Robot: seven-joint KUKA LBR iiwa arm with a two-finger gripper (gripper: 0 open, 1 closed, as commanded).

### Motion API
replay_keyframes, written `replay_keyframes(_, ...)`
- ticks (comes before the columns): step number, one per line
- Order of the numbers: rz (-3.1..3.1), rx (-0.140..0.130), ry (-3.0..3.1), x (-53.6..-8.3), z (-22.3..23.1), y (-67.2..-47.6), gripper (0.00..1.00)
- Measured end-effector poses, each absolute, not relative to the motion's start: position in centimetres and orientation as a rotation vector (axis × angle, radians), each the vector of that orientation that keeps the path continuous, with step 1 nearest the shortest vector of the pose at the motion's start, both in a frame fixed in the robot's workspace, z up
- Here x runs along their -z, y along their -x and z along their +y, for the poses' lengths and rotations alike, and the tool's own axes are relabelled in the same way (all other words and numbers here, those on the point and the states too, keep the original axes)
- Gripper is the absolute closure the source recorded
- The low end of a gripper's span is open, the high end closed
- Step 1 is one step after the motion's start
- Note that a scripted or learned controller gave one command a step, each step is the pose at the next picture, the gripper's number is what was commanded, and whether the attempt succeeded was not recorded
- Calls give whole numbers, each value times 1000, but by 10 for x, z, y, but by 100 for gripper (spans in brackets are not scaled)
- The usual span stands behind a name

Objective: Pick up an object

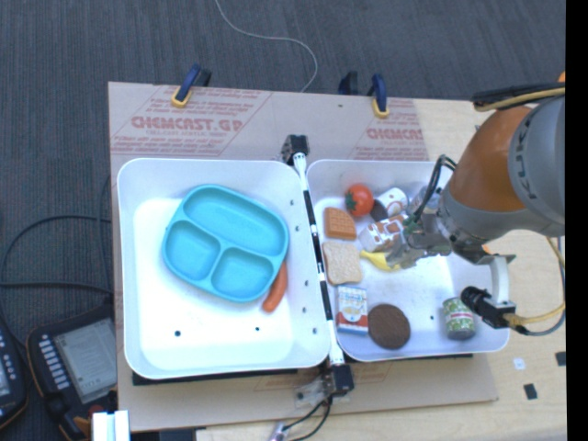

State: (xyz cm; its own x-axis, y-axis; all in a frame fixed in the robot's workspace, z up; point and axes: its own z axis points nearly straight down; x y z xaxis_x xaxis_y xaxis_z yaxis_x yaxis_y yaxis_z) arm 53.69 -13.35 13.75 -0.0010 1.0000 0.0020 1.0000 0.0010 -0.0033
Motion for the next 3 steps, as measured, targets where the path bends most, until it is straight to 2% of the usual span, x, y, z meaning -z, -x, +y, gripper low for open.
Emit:
replay_keyframes(1, -2220, -1, 2218, -137, -133, -537, 0)
replay_keyframes(2, -2224, 0, 2224, -89, -105, -558, 0)
replay_keyframes(3, -2229, 11, 2230, -102, -105, -561, 100)
